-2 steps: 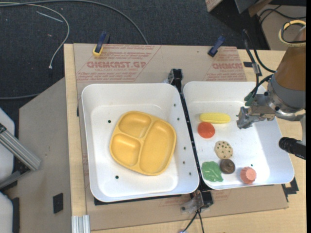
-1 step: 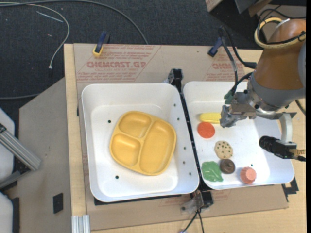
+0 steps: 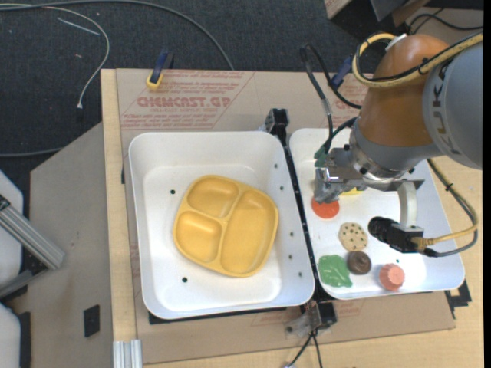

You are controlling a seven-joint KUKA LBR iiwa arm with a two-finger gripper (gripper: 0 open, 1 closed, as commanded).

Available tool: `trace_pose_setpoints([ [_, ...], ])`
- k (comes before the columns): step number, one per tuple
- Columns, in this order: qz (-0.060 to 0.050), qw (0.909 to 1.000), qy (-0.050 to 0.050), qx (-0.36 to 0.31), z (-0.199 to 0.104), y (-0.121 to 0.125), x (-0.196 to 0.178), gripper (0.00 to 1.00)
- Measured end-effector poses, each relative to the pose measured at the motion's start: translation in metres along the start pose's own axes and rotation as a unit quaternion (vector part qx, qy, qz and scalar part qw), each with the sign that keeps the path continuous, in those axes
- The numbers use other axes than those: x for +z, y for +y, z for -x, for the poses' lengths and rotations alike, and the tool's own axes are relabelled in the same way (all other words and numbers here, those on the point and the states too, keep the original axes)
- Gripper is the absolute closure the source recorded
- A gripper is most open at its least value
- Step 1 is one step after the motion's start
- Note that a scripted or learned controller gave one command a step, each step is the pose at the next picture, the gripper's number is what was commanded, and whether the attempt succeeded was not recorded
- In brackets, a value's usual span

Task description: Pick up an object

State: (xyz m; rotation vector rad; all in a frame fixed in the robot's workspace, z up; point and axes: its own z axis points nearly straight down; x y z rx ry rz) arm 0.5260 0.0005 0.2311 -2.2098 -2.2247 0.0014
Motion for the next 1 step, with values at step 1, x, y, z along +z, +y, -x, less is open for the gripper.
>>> trace_pose_setpoints([
  [1,0.003,1.0,0.0,0.0,-0.0504,0.0059,-0.0062,1.0],
])
